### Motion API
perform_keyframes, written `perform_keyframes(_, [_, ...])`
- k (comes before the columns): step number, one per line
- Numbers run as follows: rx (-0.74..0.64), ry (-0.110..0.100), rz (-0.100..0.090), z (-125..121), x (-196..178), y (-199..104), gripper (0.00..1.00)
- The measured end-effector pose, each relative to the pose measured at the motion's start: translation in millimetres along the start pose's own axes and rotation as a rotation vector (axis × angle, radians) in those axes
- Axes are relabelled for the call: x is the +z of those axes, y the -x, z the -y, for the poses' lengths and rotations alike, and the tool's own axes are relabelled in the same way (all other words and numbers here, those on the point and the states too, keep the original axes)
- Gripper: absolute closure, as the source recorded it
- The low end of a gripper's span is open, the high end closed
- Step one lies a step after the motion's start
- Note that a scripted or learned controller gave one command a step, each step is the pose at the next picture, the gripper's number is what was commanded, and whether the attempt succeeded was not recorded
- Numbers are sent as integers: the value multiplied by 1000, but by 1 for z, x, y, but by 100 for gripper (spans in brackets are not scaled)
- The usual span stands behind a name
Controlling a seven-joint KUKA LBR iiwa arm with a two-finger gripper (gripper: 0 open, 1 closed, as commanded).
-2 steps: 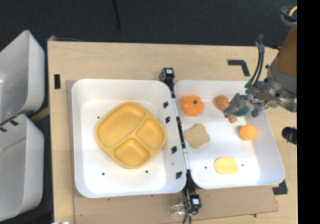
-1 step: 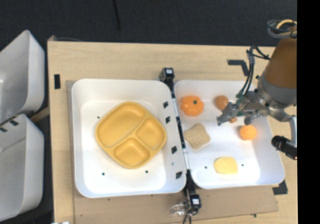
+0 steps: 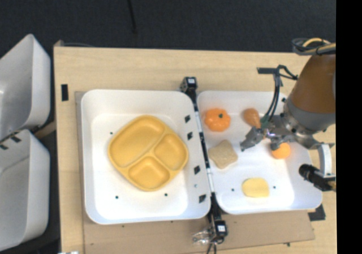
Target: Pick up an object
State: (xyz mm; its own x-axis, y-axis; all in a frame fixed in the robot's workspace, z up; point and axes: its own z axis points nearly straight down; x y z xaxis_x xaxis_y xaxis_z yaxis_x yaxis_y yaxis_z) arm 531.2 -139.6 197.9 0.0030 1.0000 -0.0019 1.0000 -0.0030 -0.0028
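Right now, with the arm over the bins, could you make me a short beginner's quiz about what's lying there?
1. True or false: the yellow divided plate lies in the left bin.
2. Which item lies nearest the front edge of the right bin? A) orange pumpkin B) tan sponge C) pale yellow piece
3. How many compartments does the plate have?

Key: 1 true; 2 C; 3 three.

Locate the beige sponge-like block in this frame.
The beige block lies in the right bin, near its left wall, below the orange pumpkin-shaped toy and up-left of the yellow piece.
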Motion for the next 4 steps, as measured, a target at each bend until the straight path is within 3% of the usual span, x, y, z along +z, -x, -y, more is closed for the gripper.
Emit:
perform_keyframes(1, [-1,-2,-1,1,62,8,0])
perform_keyframes(2, [4,7,-3,-1,47,7,100])
perform_keyframes(4, [-6,9,-1,5,-51,9,100])
